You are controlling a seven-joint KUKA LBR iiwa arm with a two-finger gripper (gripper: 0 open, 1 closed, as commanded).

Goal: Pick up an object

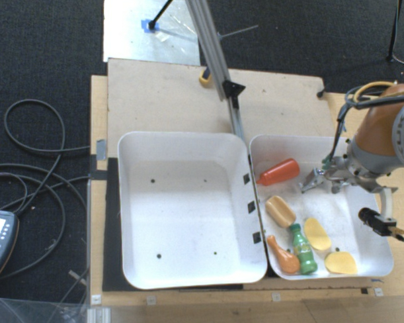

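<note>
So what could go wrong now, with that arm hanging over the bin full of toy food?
The gripper hangs over bare floor of the right bin, beside the red-orange piece. Coming straight down, it might catch nothing. The green bottle lies against the orange carrot-like piece, so a grab there could take two or knock one away. The yellow pieces look flat and may slip.

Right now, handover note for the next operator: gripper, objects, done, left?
Gripper: over the right bin, near its back; nothing seen between its fingers.
Objects, all in the right bin: red piece at the back left, tan piece mid-left, orange piece and green bottle at the front, two yellow pieces front right.
Done: nothing lifted.
Left: grasp one and raise it.
</note>
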